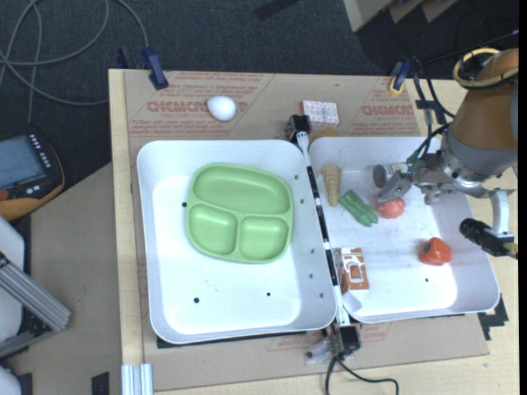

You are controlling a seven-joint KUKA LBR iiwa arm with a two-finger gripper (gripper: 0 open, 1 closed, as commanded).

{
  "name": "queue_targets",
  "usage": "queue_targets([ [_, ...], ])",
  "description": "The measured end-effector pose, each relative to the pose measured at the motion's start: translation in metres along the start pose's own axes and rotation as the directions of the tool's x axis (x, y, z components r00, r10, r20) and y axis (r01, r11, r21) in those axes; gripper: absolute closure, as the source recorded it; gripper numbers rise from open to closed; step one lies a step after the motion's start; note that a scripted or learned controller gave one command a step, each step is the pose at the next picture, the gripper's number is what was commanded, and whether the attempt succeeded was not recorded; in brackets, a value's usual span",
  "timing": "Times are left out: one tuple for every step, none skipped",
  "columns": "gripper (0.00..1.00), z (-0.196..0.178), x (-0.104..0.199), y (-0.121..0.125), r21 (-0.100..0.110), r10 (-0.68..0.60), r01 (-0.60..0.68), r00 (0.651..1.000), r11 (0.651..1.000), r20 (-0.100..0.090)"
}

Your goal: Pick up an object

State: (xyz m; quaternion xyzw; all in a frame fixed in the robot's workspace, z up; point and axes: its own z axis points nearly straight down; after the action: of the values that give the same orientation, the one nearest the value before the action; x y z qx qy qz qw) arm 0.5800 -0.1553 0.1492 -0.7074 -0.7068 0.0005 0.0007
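The hand [394,189] hovered at the small round red toy tomato's [393,207] twelve o'clock, finger state indiscernible, nothing lifted yet.

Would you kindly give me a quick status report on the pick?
Tool low in right bin, by red tomato. Nothing seen lifted. Green pepper close alongside.

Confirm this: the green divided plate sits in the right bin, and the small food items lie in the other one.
Wrong bin. The camera view shows the green divided plate in the left bin; the small food items, such as the green vegetable, lie in the right bin.
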Motion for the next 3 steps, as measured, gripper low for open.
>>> queue_targets([
  [0.00, 0.065, 0.042, 0.055, 0.001, -0.002, 0.002, 1.000, 1.000, -0.001],
  [0.00, 0.065, 0.041, 0.031, 0.000, -0.001, 0.001, 1.000, 1.000, 0.000],
  [0.00, 0.065, 0.048, 0.001, 0.000, 0.000, 0.000, 1.000, 1.000, -0.001],
])
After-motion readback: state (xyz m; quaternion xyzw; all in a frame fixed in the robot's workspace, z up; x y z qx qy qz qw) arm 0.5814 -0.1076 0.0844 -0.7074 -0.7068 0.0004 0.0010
